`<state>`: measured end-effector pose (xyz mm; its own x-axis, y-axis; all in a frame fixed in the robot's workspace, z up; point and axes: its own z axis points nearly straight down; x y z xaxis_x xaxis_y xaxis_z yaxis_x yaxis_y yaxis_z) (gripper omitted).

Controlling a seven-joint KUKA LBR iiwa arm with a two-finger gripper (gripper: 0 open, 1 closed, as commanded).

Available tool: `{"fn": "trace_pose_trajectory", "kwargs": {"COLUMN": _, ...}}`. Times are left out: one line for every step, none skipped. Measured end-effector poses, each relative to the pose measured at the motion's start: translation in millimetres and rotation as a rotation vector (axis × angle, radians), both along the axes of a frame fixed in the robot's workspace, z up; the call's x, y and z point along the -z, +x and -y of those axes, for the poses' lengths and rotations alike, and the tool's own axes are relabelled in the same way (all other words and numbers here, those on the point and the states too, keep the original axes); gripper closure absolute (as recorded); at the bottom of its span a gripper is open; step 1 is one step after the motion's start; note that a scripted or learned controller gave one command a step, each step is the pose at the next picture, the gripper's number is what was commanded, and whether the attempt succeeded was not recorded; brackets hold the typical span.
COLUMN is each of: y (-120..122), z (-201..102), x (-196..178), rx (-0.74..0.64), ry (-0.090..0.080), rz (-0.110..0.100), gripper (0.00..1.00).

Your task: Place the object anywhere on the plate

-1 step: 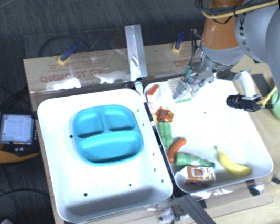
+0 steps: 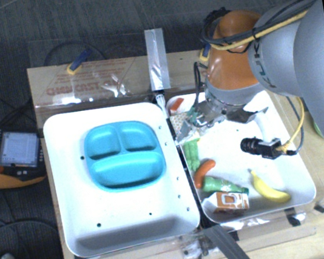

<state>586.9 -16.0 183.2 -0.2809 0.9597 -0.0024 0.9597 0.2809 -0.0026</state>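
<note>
We see the gripper (image 2: 200,116) low at the right bin's (image 2: 300,185) upper-left corner; whether it is parted or closed we cannot tell. No object sits on the blue plate (image 2: 123,154) in the left bin. The carrot (image 2: 203,171) lies diagonally, tip down-left. We judge a crowded grasp might snag the green item (image 2: 191,150).

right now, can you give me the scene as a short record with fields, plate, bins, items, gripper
plate: blue divided plate, in the left bin, nothing on it
right bin: banana, carrot, small carton, green items
gripper: low over the right bin's upper left corner, near the divider
fingers: cannot tell
task state: no object on the plate yet
</note>
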Motion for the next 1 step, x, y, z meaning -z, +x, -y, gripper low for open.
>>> {"fn": "trace_pose_trajectory", "kwargs": {"y": -0.1, "z": -0.4, "x": 0.3, "rx": 0.000, "ry": 0.001, "rz": -0.001, "gripper": 0.00}}
